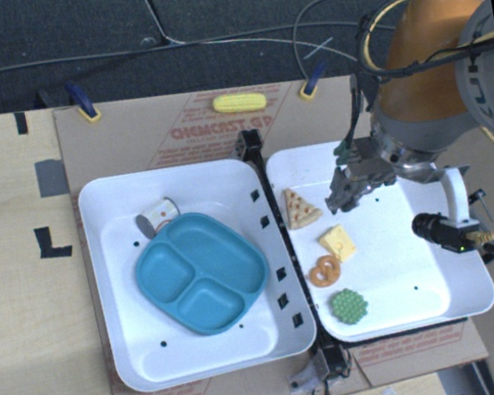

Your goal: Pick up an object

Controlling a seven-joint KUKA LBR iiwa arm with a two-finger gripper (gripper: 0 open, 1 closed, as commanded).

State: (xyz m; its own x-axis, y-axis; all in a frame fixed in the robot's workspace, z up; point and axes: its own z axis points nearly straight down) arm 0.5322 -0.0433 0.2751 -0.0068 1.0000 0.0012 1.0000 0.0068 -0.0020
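Bins looked smooth glossy white plastic; tray matt blue plastic. Cardboard under them was matt brown. Arm's orange band was glossy. Broccoli looked bumpy.

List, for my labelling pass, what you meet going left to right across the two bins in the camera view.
Cup → blue tray → pizza slice → pretzel → gripper. The cheese and the green piece overlap their neighbours in this order, so I leave them out.
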